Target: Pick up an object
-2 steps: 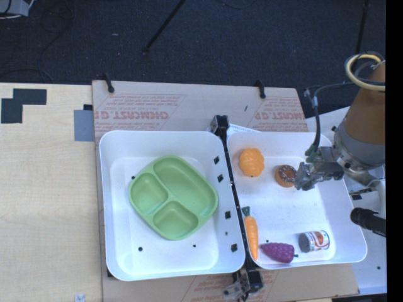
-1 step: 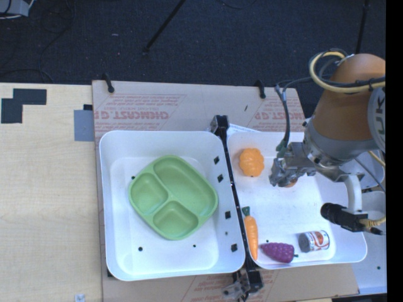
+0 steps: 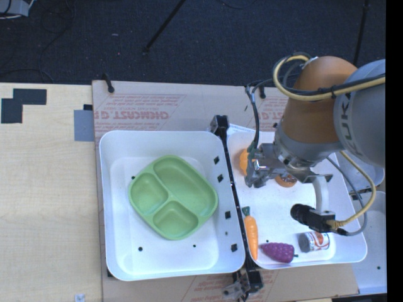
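Lying lengthwise, carrot [image 3: 251,233] leaf-end up

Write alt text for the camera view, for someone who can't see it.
A grey arm with an orange band reaches from the right over the right bin, its pincer low beside an orange object. That bin also holds a carrot, a purple object and a small can. The left bin holds a green divided plate.
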Tool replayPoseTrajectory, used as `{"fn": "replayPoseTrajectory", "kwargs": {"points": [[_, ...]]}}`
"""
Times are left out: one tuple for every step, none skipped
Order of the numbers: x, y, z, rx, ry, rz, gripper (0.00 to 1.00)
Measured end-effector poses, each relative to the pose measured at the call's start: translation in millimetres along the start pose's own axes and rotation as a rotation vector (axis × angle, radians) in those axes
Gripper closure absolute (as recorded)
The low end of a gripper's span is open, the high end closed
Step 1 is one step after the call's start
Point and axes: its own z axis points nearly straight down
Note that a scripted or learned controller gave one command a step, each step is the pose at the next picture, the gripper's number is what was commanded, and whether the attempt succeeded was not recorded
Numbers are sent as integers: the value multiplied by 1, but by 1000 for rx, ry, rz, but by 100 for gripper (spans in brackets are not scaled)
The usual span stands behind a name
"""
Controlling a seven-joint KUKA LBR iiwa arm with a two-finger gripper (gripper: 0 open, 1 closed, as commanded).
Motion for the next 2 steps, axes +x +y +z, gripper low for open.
{"fn": "replayPoseTrajectory", "kwargs": {"points": [[43, 3, 2, -2, 0, 0, 100], [95, 3, -2, -3, -1, -1, 100]]}}
